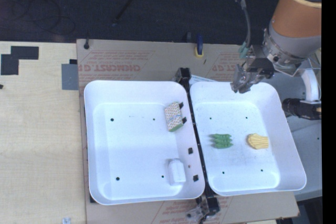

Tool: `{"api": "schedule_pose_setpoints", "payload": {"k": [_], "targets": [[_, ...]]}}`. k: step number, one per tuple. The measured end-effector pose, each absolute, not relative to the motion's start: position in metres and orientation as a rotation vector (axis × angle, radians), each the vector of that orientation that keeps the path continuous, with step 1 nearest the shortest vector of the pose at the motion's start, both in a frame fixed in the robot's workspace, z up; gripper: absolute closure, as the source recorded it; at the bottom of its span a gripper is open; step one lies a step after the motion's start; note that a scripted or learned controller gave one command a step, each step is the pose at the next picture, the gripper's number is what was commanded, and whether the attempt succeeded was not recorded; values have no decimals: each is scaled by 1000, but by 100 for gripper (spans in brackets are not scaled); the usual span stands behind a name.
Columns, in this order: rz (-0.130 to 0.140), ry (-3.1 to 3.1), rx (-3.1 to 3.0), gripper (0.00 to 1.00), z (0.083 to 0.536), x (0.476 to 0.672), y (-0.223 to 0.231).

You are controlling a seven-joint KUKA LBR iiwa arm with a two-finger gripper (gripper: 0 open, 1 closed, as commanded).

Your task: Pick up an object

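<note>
Two small objects lie in the right bin (286,165): a green bumpy piece (221,140) near its middle and a yellow ridged piece (258,141) to its right. In the left bin (100,176) a patterned sponge-like block (174,116) leans near the right wall, and a white block (176,170) rests near the front right corner. My gripper (242,85) hangs over the back edge of the right bin, well above and behind the green and yellow pieces, with nothing seen between its fingers.
The two bins sit side by side on a cardboard sheet (136,63), joined by a black clamp strip (192,134). The arm's orange band (298,5) rises at the upper right. A black fixture (302,108) stands just right of the right bin.
</note>
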State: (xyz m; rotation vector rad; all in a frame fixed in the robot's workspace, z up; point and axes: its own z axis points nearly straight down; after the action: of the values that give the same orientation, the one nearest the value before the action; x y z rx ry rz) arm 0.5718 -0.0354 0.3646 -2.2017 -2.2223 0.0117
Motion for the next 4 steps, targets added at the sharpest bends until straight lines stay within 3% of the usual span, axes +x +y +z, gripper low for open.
{"api": "schedule_pose_setpoints", "payload": {"k": [1, 2, 3, 4], "targets": [[8, -2221, -2211, 100, 336, 533, 7], [-7, -2232, -2213, 100, 404, 530, 84], [12, -2215, -2221, 100, 354, 512, 51], [-4, -2228, -2216, 100, 418, 506, 113]]}}
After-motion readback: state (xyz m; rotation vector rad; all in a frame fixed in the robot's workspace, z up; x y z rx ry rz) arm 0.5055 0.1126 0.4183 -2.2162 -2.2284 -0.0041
